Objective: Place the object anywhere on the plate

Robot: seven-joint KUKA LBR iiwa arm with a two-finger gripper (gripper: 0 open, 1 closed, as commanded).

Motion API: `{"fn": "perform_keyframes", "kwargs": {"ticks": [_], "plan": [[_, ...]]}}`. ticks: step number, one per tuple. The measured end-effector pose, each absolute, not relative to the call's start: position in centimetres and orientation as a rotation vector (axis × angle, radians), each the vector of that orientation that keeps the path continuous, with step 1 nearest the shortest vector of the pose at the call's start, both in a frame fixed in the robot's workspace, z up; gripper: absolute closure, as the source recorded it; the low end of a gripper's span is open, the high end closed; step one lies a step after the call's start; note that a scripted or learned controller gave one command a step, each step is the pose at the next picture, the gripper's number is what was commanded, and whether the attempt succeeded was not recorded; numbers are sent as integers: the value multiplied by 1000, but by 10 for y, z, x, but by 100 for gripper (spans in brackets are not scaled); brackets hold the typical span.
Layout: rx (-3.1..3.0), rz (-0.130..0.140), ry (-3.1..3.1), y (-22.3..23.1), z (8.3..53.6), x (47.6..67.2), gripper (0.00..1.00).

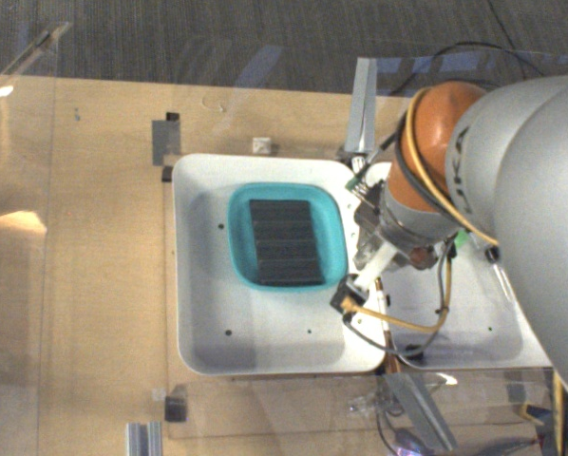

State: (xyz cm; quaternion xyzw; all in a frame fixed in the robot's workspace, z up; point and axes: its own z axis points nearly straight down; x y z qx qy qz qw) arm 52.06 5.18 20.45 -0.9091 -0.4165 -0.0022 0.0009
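Note:
A teal plate (286, 236) with a dark ridged centre lies in the left white bin (203, 331), towards its back right. My gripper (368, 257) hangs over the divide between the two bins, just right of the plate's edge, seen from above under the grey wrist and orange band (434, 145). The arm's bulk hides whatever is below it. A small green bit (461, 240) peeks out beside the wrist in the right bin; I cannot tell what it is.
The right bin (474, 335) is mostly covered by the arm. A yellow cable (398, 323) loops below the wrist. Metal brackets (363, 103) stand at the bins' back and front edges on the wooden bench.

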Motion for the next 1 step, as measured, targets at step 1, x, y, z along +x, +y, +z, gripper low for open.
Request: {"fn": "perform_keyframes", "kwargs": {"ticks": [1], "plan": [[-2855,-7,-1307,52,205,521,0]]}}
